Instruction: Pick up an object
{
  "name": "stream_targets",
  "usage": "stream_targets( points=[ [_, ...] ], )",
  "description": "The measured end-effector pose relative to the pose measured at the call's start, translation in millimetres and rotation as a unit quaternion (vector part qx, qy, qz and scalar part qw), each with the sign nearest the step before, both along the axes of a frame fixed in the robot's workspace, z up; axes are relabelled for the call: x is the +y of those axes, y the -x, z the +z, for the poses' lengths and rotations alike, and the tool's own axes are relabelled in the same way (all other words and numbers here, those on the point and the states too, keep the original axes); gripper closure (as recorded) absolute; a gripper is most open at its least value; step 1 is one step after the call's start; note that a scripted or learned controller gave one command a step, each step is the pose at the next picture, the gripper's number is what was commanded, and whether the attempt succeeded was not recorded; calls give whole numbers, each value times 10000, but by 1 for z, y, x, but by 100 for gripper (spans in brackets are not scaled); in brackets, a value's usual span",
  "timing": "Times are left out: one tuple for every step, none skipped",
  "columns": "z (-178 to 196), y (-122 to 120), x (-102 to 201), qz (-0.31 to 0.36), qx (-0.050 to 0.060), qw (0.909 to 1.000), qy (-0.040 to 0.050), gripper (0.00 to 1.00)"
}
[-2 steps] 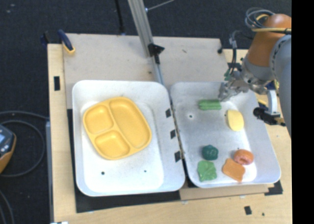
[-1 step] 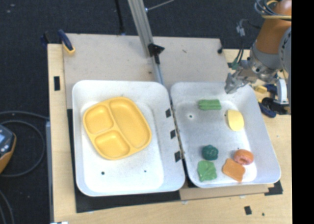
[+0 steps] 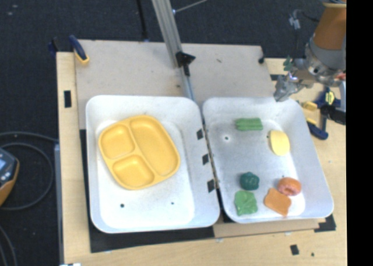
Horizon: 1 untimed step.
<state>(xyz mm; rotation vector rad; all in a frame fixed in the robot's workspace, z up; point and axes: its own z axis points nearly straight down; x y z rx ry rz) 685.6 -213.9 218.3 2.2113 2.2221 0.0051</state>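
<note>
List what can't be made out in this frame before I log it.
- Claw: small and blurred at the right bin's far corner; open or shut is unreadable in the camera view.
- Arm: upper part cut off by the frame's top edge.
- Dark green object: too small to identify.

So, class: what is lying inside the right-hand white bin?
Inside the right bin: a green bar, a yellow oval, a dark green lump, a light green piece, an orange block and a reddish-orange piece. Nothing looks covered.
</note>
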Motion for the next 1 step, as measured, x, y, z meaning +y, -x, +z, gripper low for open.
stream_targets(
  points=[
    [56, 9, -4, -19, -2, 10000, 3, 100]
  ],
)
